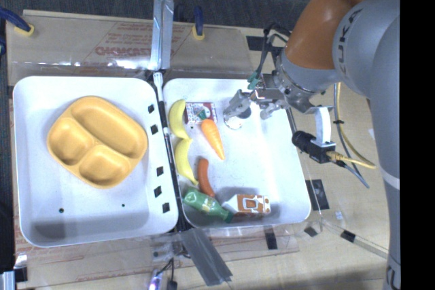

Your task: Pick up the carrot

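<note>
The carrot (212, 137) is orange and tapered. It lies in the right bin (279, 166), left of centre, with its thick end toward the back and its tip pointing to the front right. My gripper (237, 109) hangs just right of the carrot's thick end, near the bin's back, apart from the carrot. Nothing shows in its grasp. The grey arm with its orange band (319, 30) reaches in from the right.
Left of the carrot lie two bananas (178, 117) (185, 159) and a small red-and-white box (200, 111). Along the front of the right bin are a red-orange sausage (204, 176), a green bottle (206, 206) and an orange carton (253, 204). The left bin (41, 214) holds a yellow divided plate (97, 140).
</note>
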Controlling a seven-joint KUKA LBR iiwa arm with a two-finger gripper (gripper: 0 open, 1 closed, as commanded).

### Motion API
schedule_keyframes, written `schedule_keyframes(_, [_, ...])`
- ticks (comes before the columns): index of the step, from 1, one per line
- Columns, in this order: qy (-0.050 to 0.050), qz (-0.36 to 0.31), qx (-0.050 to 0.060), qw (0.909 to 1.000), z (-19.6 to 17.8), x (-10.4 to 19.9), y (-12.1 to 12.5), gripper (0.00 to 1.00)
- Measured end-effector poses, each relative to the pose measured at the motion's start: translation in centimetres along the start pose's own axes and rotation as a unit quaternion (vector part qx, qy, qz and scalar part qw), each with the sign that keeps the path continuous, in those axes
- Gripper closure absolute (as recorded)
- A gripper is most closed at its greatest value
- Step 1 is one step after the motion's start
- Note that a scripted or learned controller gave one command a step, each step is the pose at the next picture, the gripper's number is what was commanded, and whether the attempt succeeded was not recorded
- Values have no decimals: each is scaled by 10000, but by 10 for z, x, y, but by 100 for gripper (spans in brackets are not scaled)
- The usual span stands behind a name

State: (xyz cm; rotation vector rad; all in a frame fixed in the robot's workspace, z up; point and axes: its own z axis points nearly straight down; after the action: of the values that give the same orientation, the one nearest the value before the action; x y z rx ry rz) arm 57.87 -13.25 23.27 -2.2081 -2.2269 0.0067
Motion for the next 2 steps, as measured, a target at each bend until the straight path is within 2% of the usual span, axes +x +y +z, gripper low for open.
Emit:
schedule_keyframes(1, [-6,-303,5,9995,123,25,34,0])
schedule_keyframes(2, [-2,-1470,-8,9891,141,26,43,0])
